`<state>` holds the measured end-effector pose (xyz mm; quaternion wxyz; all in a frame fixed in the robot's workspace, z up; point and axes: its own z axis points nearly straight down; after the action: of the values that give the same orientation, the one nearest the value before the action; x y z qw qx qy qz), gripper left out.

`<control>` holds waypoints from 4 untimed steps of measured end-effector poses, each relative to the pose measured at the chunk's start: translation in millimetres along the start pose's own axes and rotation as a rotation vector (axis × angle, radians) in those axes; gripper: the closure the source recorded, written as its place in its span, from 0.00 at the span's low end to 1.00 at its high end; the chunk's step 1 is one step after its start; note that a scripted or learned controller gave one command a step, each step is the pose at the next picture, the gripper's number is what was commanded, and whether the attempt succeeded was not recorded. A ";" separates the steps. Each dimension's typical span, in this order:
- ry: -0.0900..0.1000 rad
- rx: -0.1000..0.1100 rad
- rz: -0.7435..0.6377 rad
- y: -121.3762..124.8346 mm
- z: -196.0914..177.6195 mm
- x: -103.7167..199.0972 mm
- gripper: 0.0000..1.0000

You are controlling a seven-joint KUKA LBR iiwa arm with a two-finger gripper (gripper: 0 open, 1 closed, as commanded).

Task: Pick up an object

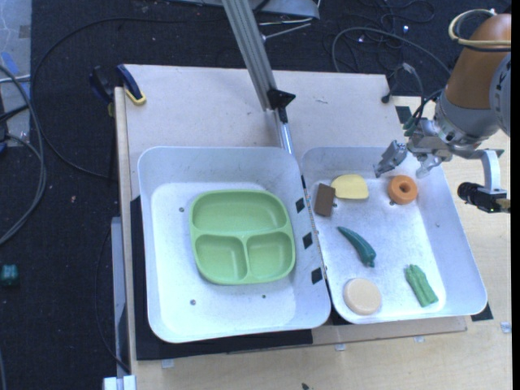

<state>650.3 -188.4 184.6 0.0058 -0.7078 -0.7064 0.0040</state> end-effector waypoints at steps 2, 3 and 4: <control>-0.003 -0.011 -0.002 1.5 33.5 1.2 0.00; -0.006 -0.019 -0.004 4.1 82.4 1.1 0.00; -0.012 -0.026 -0.006 5.8 66.8 -1.6 1.00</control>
<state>655.2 -189.9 117.7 -0.0078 -0.7057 -0.7085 -0.0008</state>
